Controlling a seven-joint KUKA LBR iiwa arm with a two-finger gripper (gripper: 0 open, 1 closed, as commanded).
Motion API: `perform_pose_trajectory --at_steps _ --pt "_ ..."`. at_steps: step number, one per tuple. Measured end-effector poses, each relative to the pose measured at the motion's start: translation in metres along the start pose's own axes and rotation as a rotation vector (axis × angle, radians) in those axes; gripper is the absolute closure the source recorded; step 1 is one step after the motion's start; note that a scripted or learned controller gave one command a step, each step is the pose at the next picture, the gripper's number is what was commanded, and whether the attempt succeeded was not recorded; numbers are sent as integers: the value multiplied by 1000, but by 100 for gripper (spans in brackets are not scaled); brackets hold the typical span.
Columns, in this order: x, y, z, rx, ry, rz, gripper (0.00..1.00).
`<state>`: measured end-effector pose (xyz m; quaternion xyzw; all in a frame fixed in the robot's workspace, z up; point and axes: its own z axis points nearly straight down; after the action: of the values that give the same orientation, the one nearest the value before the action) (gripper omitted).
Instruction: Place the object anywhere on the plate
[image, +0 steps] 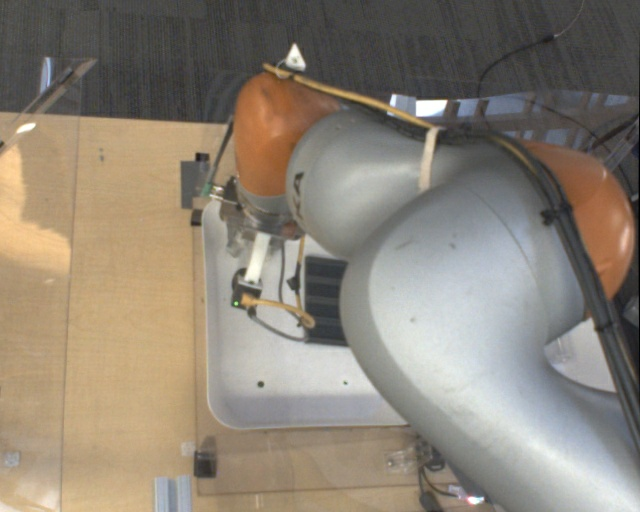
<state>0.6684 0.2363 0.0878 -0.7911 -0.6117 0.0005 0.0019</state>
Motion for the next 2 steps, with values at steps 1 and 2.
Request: perform_pose_trajectory --at_steps 1,2 --pt "-3 2 -1 -4 -3 2 0" --pt "-10 6 -1 -10 -2 -591 0"
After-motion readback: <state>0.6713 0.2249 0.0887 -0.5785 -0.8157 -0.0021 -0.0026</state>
